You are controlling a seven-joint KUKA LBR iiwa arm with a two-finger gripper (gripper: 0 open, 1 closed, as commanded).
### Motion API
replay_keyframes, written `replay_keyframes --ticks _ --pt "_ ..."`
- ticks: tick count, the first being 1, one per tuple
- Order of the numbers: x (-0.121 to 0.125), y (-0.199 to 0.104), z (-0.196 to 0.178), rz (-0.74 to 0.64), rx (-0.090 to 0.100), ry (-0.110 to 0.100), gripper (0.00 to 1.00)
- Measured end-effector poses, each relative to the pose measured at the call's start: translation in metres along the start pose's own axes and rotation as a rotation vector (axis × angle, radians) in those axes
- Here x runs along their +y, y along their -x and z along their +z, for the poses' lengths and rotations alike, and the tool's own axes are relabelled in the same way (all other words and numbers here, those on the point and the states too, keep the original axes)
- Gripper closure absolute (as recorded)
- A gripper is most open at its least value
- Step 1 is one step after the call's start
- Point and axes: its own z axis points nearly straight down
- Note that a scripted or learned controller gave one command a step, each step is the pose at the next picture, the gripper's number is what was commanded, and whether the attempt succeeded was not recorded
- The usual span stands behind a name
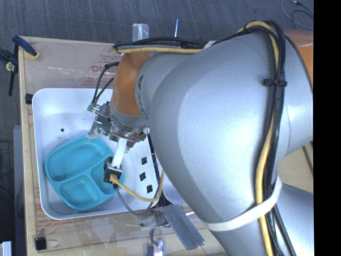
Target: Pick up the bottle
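Arm casing (213,116), grey and broad, covered the right half of the bench (69,57). It hid nearly all of the right bin (171,195), of which a small white curve showed beneath the arm near the bench's front edge. An orange band (125,84) sat above the wrist, over the far right corner of the left bin (40,105).

Below the band the gripper (98,129) reached down into the left bin, close to its middle. Its tip stood at the far rim of a blue divided tray (74,169); whether it touched that rim could not be told. Whether the gripper was open or closed could not be told either, since the wrist and its fittings blocked the sight of it. Where the bottle lay could not be told from this view.

The blue tray rested on the floor of the left bin toward the bin's front left corner. It had one large compartment on its far side and a smaller one nearer the bin's front wall. A small dark speck (63,130) marked the white floor of the bin, between the tray and the bin's far left corner. At the far left corner of the bench a blue clamp (25,44) gripped the edge.
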Motion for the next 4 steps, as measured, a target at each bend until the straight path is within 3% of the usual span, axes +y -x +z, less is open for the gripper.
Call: replay_keyframes --ticks 1,2,3,4 --pt "-0.066 -0.042 0.023 0.195 0.001 0.001 0.00" --pt "-0.010 0.047 -0.043 0.383 0.004 0.003 0.00" --pt "-0.053 -0.037 -0.020 0.635 0.001 0.004 0.00" --pt "-0.036 0.024 -0.042 0.711 0.001 0.000 0.00"
